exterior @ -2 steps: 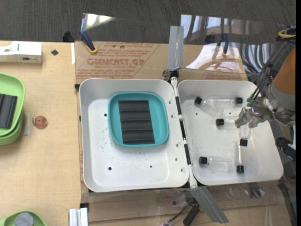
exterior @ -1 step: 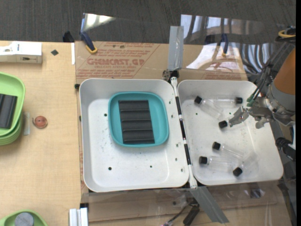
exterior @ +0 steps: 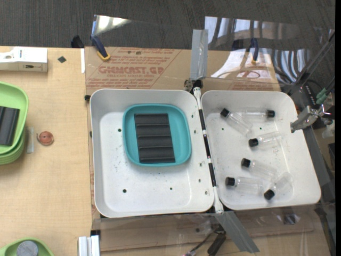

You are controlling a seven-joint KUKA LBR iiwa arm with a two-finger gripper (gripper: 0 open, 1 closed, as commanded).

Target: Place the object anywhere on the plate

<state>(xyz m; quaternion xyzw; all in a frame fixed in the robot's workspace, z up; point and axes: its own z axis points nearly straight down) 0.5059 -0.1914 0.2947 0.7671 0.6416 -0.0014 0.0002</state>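
We see a wooden bench (exterior: pixel 53 196) with two white bins side by side. In the left bin (exterior: pixel 106 169) a blue-green plate (exterior: pixel 182 135) sits near the far edge, with a dark ribbed pad (exterior: pixel 154 137) in it. The things to move are clear tubes (exterior: pixel 248 182) with black caps, six of them as far as we can count, all lying flat in the right bin (exterior: pixel 301 167).

The gripper (exterior: pixel 302 120) pokes in at that bin's right edge, touching none of them. We cannot tell if it is open or shut (it is too small and shiny here).

What could go wrong? We think the tubes are round and slick, so one may roll or slip out when squeezed. They are see-through too, so the grab may miss. Two tubes by the near right corner lie close together and might get bumped.

The tubes point many ways. The one at the near edge lies left to right, cap on the left. The far-left one slants from the far edge toward the middle, cap at the far end.
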